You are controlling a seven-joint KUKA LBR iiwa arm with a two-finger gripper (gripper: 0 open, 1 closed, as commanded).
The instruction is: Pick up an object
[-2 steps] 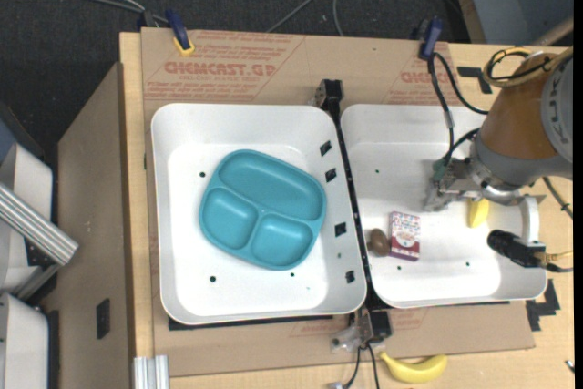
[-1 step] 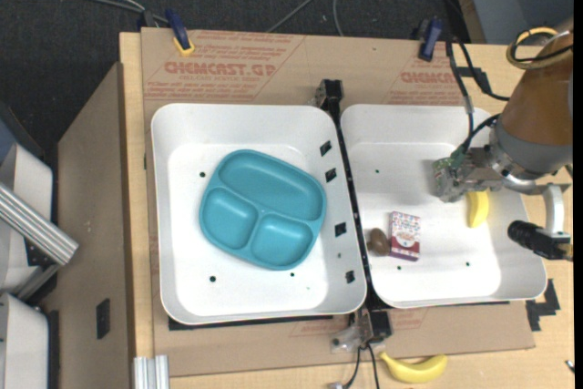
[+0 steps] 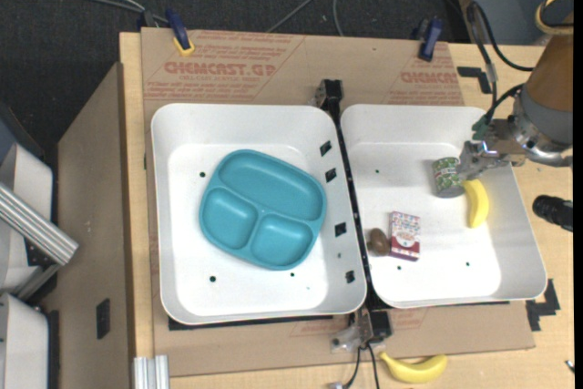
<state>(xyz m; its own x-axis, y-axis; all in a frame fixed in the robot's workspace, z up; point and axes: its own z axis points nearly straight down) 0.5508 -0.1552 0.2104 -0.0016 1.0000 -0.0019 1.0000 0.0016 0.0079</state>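
Note:
In the right bin (image 3: 428,287) lie a small green-grey can (image 3: 445,176), a yellow banana (image 3: 475,202), a red and white carton (image 3: 404,235) and a small brown lump (image 3: 377,240). My gripper (image 3: 480,158) hangs low over the bin's right side, just right of the can and above the banana's top end. The can sits close against the gripper's left side; I cannot tell whether it touches. The arm's orange band (image 3: 552,77) rises above the wrist at the right edge.
The left bin (image 3: 182,287) holds a teal divided plate (image 3: 262,208). A second banana (image 3: 417,366) lies outside the bins at the bench's front edge. Clamps (image 3: 180,34) hold the cardboard at the back, and cables run behind.

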